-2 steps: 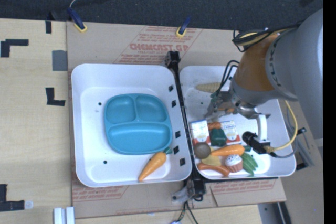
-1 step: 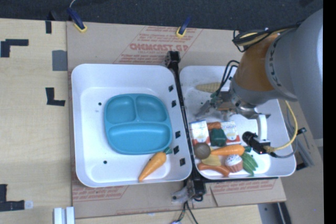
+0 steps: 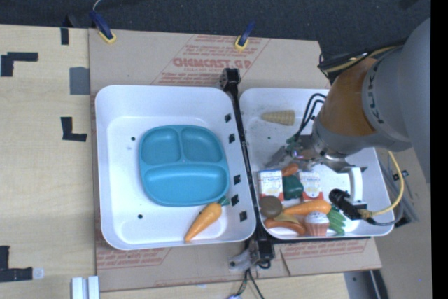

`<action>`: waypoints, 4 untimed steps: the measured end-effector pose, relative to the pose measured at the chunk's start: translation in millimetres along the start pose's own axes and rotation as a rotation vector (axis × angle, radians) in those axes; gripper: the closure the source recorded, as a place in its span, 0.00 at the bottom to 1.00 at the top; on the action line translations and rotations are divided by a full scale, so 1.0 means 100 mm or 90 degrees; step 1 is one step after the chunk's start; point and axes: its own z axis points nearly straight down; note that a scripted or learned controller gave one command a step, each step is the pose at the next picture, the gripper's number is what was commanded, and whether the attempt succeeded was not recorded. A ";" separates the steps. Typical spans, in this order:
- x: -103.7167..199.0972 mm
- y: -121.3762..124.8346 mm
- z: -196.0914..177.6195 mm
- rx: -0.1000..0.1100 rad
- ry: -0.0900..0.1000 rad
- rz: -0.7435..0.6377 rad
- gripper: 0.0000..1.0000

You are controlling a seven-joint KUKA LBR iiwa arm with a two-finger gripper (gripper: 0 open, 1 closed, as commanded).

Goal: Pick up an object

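Toy food items (image 3: 297, 203), small moulded plastic pieces, lie heaped in the near half of the right bin (image 3: 378, 231): a white carton with a red label (image 3: 271, 183), a green-and-white packet (image 3: 292, 186), a round brown piece (image 3: 270, 206), a cupcake with a pink case (image 3: 317, 223), and an orange carrot (image 3: 306, 208) whose long axis runs roughly left to right, with green leaves toward the right. A tan cone (image 3: 279, 117) lies apart near the bin's far wall, long axis left to right, tapering leftward. The jaws (image 3: 297, 150) hang low over the heap's far edge, just beside the carton; whether they are wide, narrow or holding anything cannot be told. The grey arm (image 3: 399, 91), with its orange band (image 3: 346, 105), covers the bin's right side. In the left bin (image 3: 112, 108) rests a smooth blue divided plate (image 3: 184, 164), and a second carrot (image 3: 204, 220) lies tilted near its near-right corner. Both bins sit on cardboard (image 3: 203, 59) clipped to the wooden worktop (image 3: 35, 171).
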 end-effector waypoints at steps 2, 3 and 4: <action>-0.07 0.01 -0.11 -0.004 -0.009 0.004 0.00; 0.10 -0.39 0.00 -0.001 -0.002 0.001 0.00; 0.10 -0.39 -0.10 0.000 -0.001 0.002 1.00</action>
